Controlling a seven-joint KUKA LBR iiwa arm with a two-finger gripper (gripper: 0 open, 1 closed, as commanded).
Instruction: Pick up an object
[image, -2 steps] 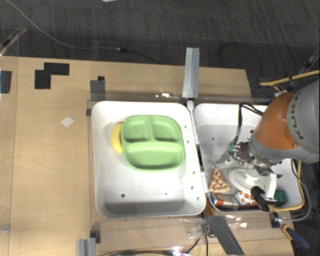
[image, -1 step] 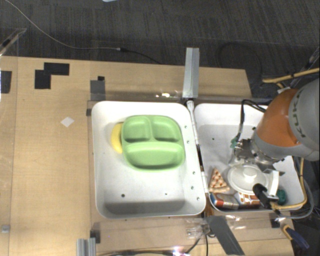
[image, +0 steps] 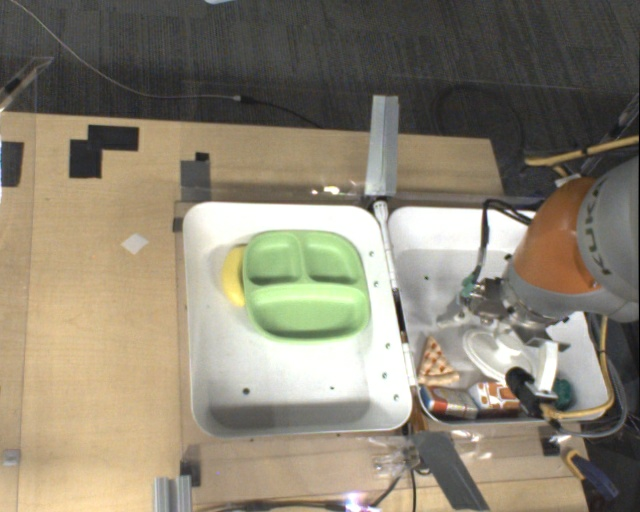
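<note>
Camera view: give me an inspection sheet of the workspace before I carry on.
Surface: bench bearing left bin and right bin.
Job's things: green tray in left bin, yellow item tucked at its left edge; pizza slice, white dish and small items in right bin.
Clutter: black marks on bench.
Grippers: gripper over right bin, above white dish; grip unclear.
Cables: thin cable on floor; black cable by arm.
Surroundings: carpet; metal post behind bins.

The green tray (image: 303, 283) blocks the left bin's (image: 280, 395) far half, while its near half lies open.
</note>
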